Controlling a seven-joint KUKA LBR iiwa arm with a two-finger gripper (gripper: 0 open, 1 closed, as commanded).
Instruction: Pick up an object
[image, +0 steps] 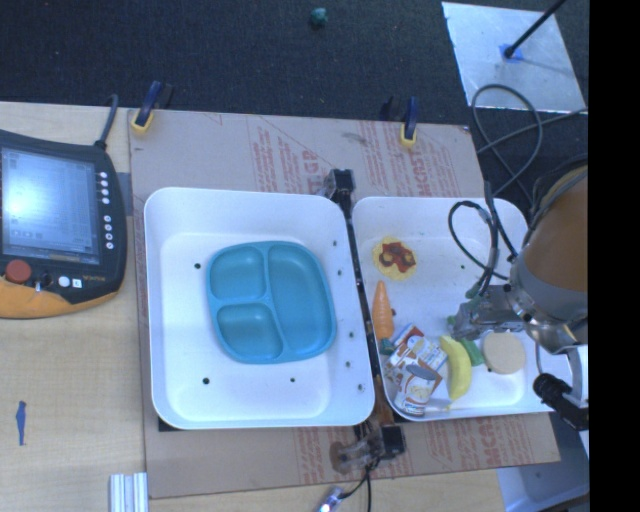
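Several items are crowded beneath the pincer (478, 318), whose state cannot be told; a descent onto the banana (458, 366) is judged next.

Bins: 2, white, side by side, left bin (170, 300), right bin (440, 215). Blue divided plate (270, 300): 1, w/ 3 compartments. Carrot (382, 310): 1. Banana (458, 366): 1. Round yellow pc w/ red topping (396, 257): 1. Pale round pc (504, 353): 1. Printed packet (416, 372): 1. Clamps on board edge: 2, left clamp (148, 106), right clamp (409, 120). Tablet pendant (55, 235): 1.
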